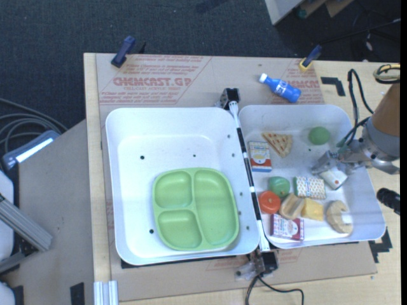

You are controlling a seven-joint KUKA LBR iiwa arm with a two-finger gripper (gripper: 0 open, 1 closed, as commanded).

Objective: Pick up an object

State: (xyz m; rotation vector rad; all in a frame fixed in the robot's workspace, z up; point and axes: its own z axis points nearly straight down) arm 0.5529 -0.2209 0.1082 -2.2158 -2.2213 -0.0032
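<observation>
Pincer (pixel 327 166) (grip impossible to tell) just above small white block (pixel 334 179), right bin (pixel 362 224).

Counter (pixel 159 81) surface is brown board with red print. Blue bottle (pixel 280 88) lies on its side behind the right bin. Blue clamp (pixel 123 51) at rear left edge; yellow-blue clamp (pixel 310 57) at rear right. Grey cables (pixel 19 122) on floor, left.

My arm (pixel 389 129) is reaching in from the right, wrist angling down and leftward. The gripper (pixel 328 165) is hanging low inside the right bin (pixel 299 112), near the bin's right wall, roughly midway along it.
</observation>
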